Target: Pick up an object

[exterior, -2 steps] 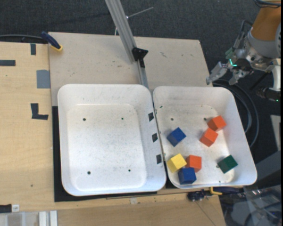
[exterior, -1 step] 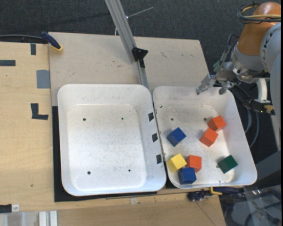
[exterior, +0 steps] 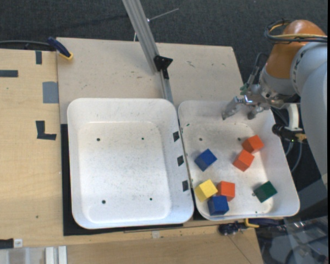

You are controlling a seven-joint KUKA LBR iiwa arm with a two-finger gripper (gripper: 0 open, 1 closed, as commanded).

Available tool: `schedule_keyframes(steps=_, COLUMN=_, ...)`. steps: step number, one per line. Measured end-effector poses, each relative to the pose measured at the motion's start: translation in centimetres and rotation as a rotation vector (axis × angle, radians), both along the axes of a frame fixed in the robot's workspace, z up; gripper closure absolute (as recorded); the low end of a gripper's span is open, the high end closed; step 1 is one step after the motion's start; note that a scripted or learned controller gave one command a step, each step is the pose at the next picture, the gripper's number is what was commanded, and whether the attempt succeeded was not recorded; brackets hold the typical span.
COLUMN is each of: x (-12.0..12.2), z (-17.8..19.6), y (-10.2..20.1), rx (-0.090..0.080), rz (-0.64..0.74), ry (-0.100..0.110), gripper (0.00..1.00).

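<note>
Even, bright overhead light, soft faint shadows, slightly grainy, mild softness at the edges.

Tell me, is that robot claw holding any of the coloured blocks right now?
No. The gripper hangs over the far end of the right bin, with nothing between its fingers; the blocks lie nearer the front.
</note>
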State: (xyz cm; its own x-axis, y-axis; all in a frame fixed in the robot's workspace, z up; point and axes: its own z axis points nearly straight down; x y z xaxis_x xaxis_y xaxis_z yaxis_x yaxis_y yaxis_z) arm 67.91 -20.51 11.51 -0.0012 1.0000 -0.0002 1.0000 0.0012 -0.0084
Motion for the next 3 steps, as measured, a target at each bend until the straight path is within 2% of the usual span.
schedule_keyframes(steps=1, x=-0.1, z=-1.9, y=0.0, rx=0.003, rz=-0.002, ry=0.011, gripper=0.0)
schedule_keyframes(steps=2, x=-0.2, z=-1.0, y=0.0, rx=0.001, rz=-0.001, ry=0.011, gripper=1.0)
schedule_keyframes(steps=3, x=0.0, z=5.3, y=-0.4, rx=-0.002, rz=0.0, ry=-0.014, gripper=1.0)
